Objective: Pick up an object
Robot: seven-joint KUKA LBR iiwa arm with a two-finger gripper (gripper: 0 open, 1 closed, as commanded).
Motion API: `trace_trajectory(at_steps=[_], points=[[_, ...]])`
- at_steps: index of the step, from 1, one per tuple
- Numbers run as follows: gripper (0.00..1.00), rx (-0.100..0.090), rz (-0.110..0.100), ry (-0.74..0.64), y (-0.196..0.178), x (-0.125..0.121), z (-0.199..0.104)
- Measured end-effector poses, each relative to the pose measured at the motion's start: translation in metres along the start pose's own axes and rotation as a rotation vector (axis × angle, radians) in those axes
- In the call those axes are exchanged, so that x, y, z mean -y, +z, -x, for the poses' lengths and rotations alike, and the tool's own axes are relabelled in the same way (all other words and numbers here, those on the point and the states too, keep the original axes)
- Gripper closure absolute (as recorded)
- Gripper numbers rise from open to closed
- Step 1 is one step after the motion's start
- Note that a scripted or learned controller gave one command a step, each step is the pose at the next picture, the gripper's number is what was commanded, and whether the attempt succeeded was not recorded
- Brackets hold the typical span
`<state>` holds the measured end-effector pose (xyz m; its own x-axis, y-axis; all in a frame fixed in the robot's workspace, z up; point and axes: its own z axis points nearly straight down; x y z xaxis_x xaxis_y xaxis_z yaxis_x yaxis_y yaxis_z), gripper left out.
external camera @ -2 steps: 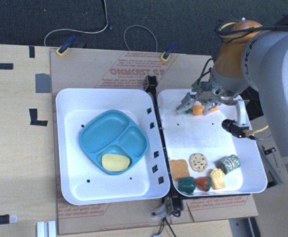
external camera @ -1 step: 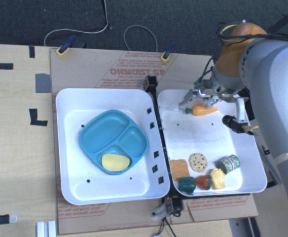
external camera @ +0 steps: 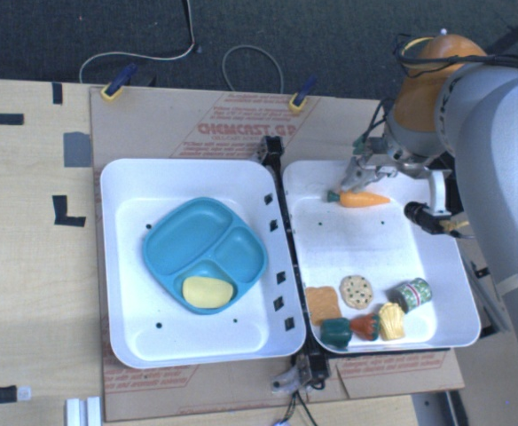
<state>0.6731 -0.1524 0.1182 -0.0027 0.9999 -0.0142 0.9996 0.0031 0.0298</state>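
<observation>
Grey arm (external camera: pixel 485 140) reaches in from right over right bin (external camera: pixel 436 264), gripper (external camera: pixel 363 174) at bin's far edge, just above orange carrot (external camera: pixel 365 200); finger state cannot tell. Left bin (external camera: pixel 121 264) holds blue divided plate (external camera: pixel 207 242) with yellow piece (external camera: pixel 207 292). Right bin near edge: toast (external camera: pixel 323 303), cookie (external camera: pixel 357 290), can (external camera: pixel 412 294), corn (external camera: pixel 391 321), green piece (external camera: pixel 335 331)

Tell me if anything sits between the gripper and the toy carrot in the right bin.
Nothing visible does. The gripper hangs right above the carrot near the right bin's far wall; the other food toys cluster at the bin's near edge.
</observation>
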Motion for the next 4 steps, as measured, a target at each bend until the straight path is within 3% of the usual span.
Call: trace_trajectory(at_steps=[1,2,3,4], points=[[1.00,-0.013,-0.031,0.003,0.003,0.051,0.016],[0.00,-0.013,-0.031,0.003,0.004,0.050,0.015],[0.00,-0.012,-0.058,0.004,0.037,0.010,-0.028],[0.00,-0.008,-0.053,0.009,0.034,0.011,-0.038]])
